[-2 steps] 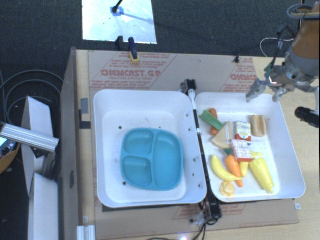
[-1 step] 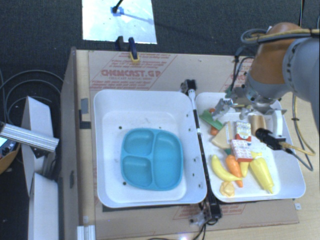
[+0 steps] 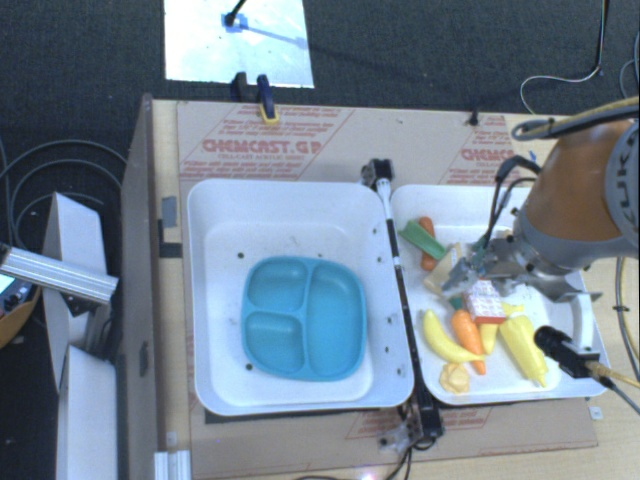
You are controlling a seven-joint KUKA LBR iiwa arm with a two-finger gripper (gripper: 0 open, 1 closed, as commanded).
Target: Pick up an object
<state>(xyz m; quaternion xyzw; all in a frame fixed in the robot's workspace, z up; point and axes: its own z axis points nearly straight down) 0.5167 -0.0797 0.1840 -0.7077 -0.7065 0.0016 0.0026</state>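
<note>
My gripper (image 3: 463,271) is down in the right bin (image 3: 450,208), among a pile of toy foods. Just left of it lie a green piece (image 3: 421,239) and an orange piece (image 3: 428,228), with a beige piece (image 3: 439,277) right at its tip. Below it sit a small red-and-white box (image 3: 486,305), a carrot (image 3: 466,330), a yellow banana (image 3: 445,337) and a yellow corn cob (image 3: 525,347). A pale orange piece (image 3: 455,376) lies near the bin's front wall. Nothing is seen lifted.
The left bin (image 3: 220,218) holds a blue divided plate (image 3: 303,317). A black divider with clips (image 3: 395,268) runs between the bins. The grey and orange arm (image 3: 590,188) reaches in over the right bin's far right side.
</note>
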